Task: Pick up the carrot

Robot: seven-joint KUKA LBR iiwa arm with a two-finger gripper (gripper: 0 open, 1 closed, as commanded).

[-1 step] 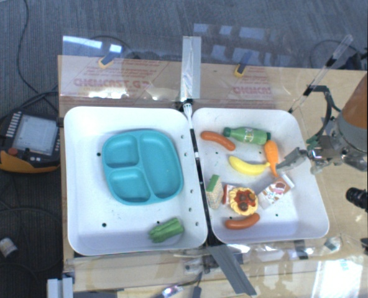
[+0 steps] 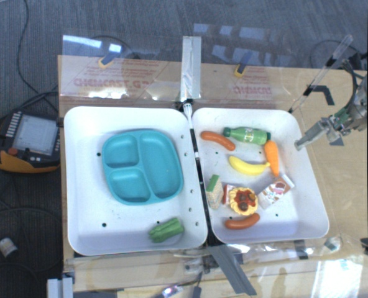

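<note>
The slim orange carrot, long axis twelve-to-six, is seen at eight o'clock from the tool; tool state cannot be told.

Dark grey carpet floor around a pale wooden bench

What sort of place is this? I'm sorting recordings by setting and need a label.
Probably a robotics lab: two white bins of toy food such as a carrot, a handheld control pendant and loose cables on grey carpet.
</note>
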